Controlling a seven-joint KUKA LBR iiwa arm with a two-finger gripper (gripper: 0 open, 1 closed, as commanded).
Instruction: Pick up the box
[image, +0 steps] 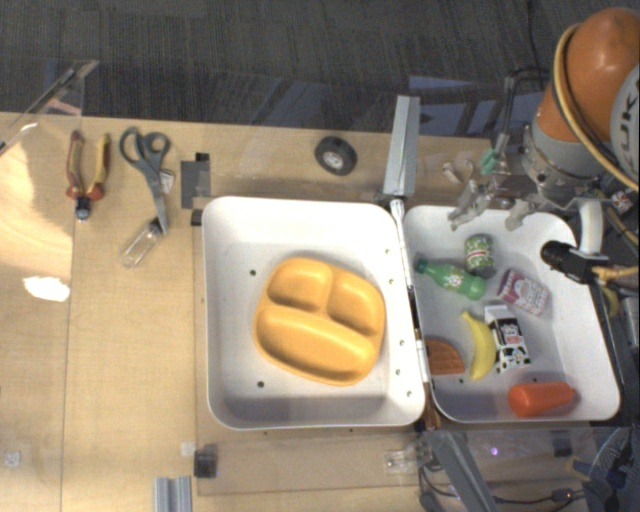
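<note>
Clutter fills the right shallow white bin (600, 400): a small white carton box with a black and red print (508, 340) lies near its middle, touching a yellow banana (480, 345) on its left. Just above it sits a flat pink and white packet (523, 292), and below it an orange-red cylinder (541, 398). A green plastic bottle (452, 279) and a small green can (480, 253) lie toward the back, a brown round piece (445, 357) by the left wall. The metal two-finger gripper (490, 205) hangs over the bin's back edge, well apart from the box, fingers spread and holding nothing. A large yellow moulded form (320, 318) occupies the left white bin (225, 300).
</note>
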